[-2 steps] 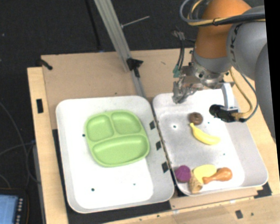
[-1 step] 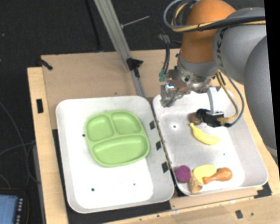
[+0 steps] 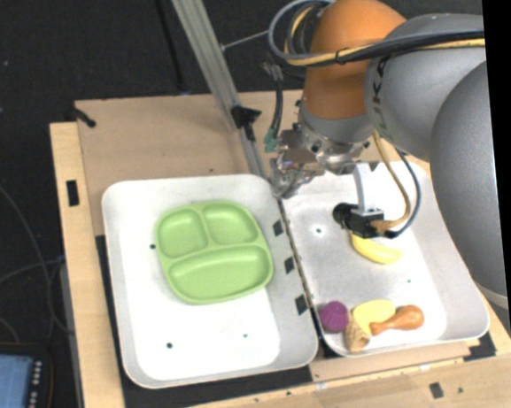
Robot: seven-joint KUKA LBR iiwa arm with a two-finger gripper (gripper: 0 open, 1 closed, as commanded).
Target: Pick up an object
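Flanking white bins topping tan bench

matt green plastic tray, smooth white plastic bins, bare wooden bench.

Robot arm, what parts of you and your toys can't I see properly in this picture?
- Gripper: blurred and dark at the bins' divider; its jaws cannot be made out.
- Banana: its upper end is covered by a black cable fitting.
- Toy pile: small and overlapping; kinds unclear.
- Arm: cut off by the right edge.
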